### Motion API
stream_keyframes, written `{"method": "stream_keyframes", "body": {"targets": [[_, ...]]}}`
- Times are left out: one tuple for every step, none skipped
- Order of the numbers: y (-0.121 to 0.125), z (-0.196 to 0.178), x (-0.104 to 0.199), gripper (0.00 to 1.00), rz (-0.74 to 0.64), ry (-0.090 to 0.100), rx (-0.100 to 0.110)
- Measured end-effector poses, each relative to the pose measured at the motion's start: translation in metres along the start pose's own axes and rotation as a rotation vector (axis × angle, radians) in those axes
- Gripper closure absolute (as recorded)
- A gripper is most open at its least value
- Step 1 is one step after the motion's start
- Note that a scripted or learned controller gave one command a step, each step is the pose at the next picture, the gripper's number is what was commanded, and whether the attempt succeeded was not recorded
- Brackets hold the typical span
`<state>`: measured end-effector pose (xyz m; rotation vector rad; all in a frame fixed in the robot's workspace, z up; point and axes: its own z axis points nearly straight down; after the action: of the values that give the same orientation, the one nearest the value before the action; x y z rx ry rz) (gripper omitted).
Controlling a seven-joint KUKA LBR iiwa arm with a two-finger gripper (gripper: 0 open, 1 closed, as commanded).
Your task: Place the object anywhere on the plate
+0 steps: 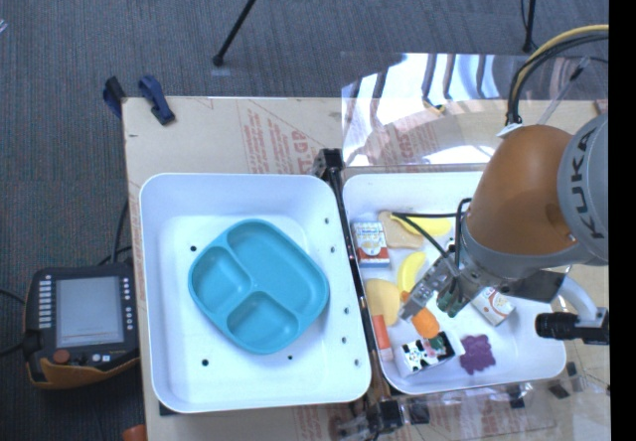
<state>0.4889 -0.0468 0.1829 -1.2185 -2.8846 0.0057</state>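
A blue plate (258,284) with three compartments lies in the left bin (164,230). My gripper (430,308) hangs low over the right bin (542,360), among the loose objects. Its fingers stand apart, open, with nothing seen held between them. An orange carrot-like piece (426,323) lies just under the fingertips. Right beside the gripper's left finger (417,298) sit a yellow piece (383,296) and a banana (411,268).
The right bin also holds a small carton (371,238), purple grapes (478,353), a black-and-white item (427,353) and a white-and-red carton (494,306). The arm's orange band (522,193) covers the bin's right half. A tablet (84,315) sits left of the bench.
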Motion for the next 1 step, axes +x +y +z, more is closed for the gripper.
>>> {"method": "stream_keyframes", "body": {"targets": [[0.0426, -0.0809, 0.0605, 1.0, -0.01, -0.006, -0.007]]}}
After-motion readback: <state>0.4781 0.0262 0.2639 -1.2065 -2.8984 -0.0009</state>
